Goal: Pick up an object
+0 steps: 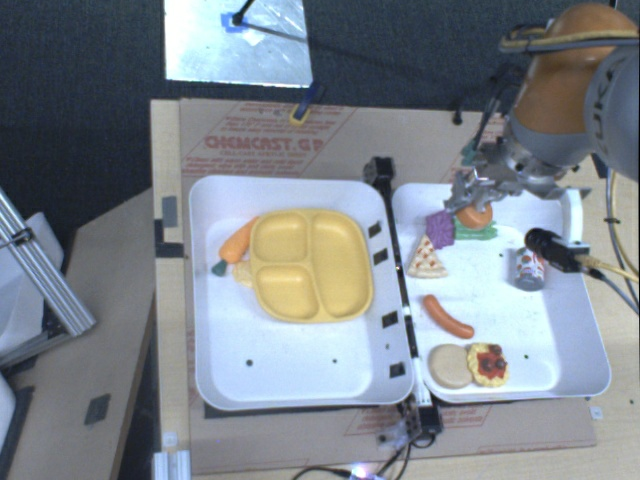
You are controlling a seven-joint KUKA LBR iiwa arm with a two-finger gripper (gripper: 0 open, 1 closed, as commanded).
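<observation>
Claw (473, 194) hangs over burger (475, 218) in right bin (580, 318); grip state unreadable. Same bin: purple piece (439, 228), pizza slice (427, 259), sausage (447, 315), can (528, 267). Left bin (215, 298): yellow tray (305, 265), carrot (236, 241).

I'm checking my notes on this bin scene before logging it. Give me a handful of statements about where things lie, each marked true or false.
1. The yellow divided plate lies in the left bin. True.
2. The carrot lies in the right bin. False: it lies in the left bin, against the plate's left edge.
3. The gripper is above the far part of the right bin, near the burger. True.
4. The sausage rests on the yellow plate. False: it lies on the right bin's floor.
5. The pizza slice lies in the right bin, nearer the camera than the purple piece. True.
</observation>
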